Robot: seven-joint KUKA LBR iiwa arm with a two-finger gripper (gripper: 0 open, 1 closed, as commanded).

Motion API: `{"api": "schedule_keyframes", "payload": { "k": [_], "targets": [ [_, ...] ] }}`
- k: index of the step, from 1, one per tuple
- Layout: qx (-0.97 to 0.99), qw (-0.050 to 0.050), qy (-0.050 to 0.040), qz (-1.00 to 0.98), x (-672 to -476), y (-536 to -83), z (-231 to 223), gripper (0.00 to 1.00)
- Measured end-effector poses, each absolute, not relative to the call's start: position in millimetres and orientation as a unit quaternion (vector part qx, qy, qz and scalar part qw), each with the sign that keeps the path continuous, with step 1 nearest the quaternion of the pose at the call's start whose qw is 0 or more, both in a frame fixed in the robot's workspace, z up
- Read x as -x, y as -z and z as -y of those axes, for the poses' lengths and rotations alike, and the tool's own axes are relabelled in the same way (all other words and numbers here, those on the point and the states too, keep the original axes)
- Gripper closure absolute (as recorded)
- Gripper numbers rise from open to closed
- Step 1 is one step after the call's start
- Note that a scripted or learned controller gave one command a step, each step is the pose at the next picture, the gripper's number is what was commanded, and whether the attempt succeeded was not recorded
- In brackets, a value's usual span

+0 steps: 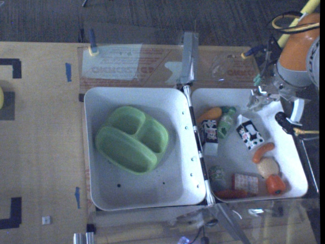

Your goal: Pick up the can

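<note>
The jaws hung over the far right corner of the right bin, too blurred to tell whether wide or narrow. The greenish can lay well apart from them, near the bin's near left corner, beside a red packet.
</note>
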State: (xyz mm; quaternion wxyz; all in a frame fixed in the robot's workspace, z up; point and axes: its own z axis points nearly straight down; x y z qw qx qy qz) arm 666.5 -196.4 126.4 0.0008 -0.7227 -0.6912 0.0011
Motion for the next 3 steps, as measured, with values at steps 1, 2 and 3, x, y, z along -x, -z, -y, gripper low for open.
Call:
{"api": "schedule_keyframes", "payload": {
  "k": [1,2,3],
  "targets": [
    [0.701,0.002,-0.0015,0.713,-666.4,-108.4,189.9,1.00],
    [0.701,0.001,-0.0007,0.713,-666.7,-123.0,178.0,1.00],
    [0.699,0.000,-0.0007,0.716,-666.9,-131.1,178.4,1.00]
  ]
}}
